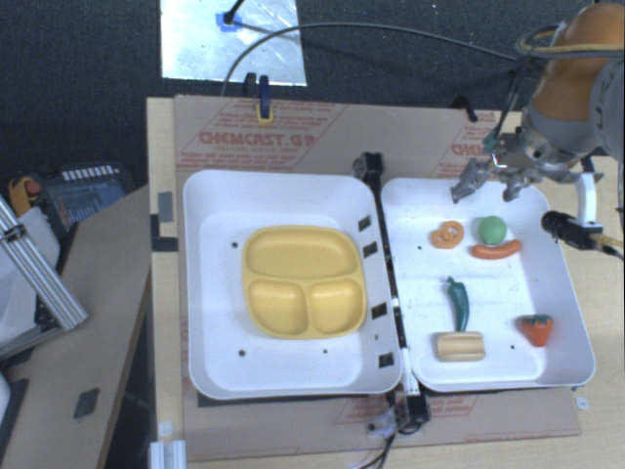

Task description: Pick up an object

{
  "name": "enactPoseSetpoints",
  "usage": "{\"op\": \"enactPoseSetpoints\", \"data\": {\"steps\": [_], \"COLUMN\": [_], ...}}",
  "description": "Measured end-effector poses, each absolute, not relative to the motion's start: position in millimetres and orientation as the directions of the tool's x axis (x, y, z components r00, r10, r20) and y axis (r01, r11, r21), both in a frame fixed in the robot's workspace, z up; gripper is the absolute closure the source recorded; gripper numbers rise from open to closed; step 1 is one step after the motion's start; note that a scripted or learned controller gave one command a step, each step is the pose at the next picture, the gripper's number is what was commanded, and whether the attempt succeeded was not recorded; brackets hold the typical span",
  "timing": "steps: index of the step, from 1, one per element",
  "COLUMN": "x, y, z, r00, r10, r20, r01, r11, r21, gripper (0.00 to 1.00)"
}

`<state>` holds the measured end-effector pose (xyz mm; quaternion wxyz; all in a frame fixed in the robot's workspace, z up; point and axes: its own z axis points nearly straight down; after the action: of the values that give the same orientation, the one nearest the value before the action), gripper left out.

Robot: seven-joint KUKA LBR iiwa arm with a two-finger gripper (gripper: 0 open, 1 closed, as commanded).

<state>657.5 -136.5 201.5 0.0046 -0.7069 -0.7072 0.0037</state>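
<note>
In the right bin lie several toy foods: an orange slice, a green ball, an orange-red sausage, a dark green pepper, a tan bread roll and a red strawberry. My gripper hangs above the bin's far edge, open, its two fingers spread with nothing between them. It is just beyond the green ball and the orange slice, apart from both.
The left bin holds a yellow divided plate. A black clip strip runs between the bins. Cardboard lies under both bins. A grey device and a metal rail sit off the bench at the left.
</note>
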Motion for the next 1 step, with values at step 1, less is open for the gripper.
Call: {"op": "enactPoseSetpoints", "data": {"steps": [1], "x": [660.4], "y": [-136.2], "z": [210.4], "r00": [-0.003], "r10": [1.0], "r20": [-0.001], "r01": [1.0], "r11": [0.003], "r21": [0.002], "gripper": [0.0]}}
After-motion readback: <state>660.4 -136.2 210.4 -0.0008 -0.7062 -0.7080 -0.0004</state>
